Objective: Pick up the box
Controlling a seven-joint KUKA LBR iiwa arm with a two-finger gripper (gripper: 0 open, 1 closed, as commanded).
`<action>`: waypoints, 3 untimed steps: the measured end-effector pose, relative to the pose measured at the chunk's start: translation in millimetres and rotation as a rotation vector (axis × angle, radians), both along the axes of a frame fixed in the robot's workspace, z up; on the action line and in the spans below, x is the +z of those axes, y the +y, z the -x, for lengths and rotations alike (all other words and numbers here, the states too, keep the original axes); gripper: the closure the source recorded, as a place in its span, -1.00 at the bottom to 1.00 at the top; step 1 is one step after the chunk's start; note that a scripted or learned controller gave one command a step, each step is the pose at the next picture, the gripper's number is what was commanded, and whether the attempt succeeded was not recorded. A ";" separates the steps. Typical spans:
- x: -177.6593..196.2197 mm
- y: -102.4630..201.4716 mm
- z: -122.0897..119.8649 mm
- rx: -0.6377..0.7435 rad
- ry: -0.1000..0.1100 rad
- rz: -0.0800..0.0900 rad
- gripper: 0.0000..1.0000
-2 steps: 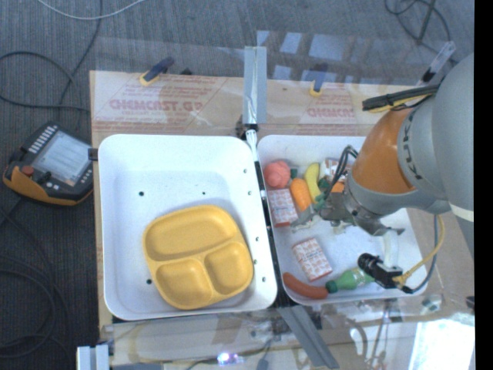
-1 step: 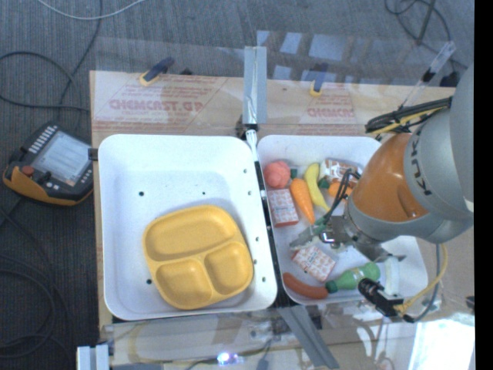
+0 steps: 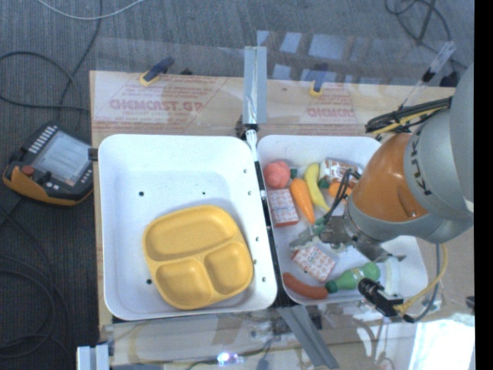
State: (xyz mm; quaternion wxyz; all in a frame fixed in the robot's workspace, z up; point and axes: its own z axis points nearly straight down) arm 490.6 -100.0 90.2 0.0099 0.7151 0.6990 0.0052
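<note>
The bench (image 3: 192,102) is a pale wooden board with faded red print along its far edge. Two white bins rest on it side by side, touching along their inner rims: the left bin (image 3: 123,176) and the right bin (image 3: 266,149). A metal bar (image 3: 254,83) lies at the far edge above their seam, and two small clamps (image 3: 156,70) grip that edge.

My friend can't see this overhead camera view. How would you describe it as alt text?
A grey and orange robot arm reaches from the right over the right white bin, its gripper just above a small box among toy foods. The left white bin holds a yellow divided plate.
</note>
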 end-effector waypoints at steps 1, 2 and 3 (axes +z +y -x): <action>6.3 0.2 -0.2 0.000 0.004 -0.001 1.00; 6.1 0.3 0.1 0.000 0.005 -0.002 -1.00; -0.3 0.0 2.4 0.135 0.008 0.005 -1.00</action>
